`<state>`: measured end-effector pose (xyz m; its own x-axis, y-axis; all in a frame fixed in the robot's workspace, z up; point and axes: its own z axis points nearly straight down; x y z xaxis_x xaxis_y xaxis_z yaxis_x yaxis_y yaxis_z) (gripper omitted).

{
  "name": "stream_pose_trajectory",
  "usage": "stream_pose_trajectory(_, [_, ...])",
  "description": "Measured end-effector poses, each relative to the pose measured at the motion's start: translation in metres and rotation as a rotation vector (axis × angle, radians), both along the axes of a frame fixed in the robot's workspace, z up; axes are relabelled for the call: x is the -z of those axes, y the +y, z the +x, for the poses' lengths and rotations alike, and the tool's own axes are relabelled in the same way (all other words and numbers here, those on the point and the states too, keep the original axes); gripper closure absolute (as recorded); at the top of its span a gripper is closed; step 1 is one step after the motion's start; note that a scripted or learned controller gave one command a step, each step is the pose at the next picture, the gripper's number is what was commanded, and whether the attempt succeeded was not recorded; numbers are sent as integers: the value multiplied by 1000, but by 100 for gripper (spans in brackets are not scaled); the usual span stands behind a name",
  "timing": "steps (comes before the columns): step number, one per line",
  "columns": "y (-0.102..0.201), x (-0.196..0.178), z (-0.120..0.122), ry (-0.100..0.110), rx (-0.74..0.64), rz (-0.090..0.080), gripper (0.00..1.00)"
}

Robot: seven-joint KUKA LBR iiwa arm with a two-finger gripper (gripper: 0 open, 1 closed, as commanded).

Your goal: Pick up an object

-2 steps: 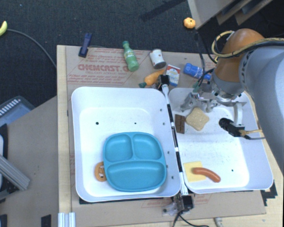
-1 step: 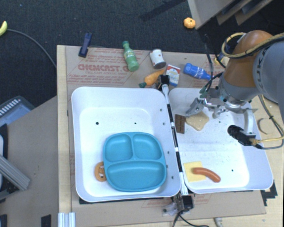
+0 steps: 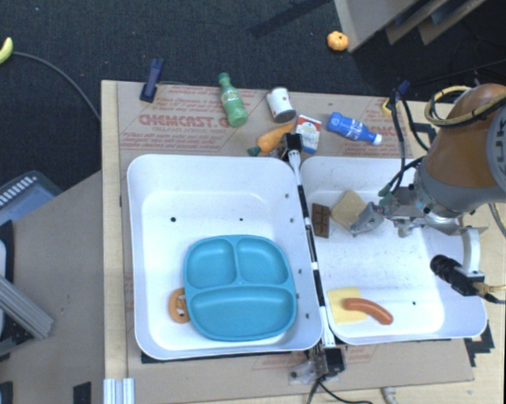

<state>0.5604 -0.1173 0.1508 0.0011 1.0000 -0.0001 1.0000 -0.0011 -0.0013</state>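
Approach step: pincer (image 3: 370,219), state indeterminate, hovers just right of the tan block (image 3: 347,207). Next: descend squarely over block.

The grey arm (image 3: 466,163) reaches in from the right, tool (image 3: 387,220) lowered.

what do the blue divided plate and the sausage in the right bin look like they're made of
Plate: likely molded plastic, with an even blue color, rounded dividers and a soft matte sheen. Sausage: probably plastic or rubber toy food, with a uniform orange-red surface and a faint gloss. It is too small to be sure.
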Motion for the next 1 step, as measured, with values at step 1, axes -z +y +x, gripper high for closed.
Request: stream_pose_trajectory(1, [8,66,-51,0,0,1,0])
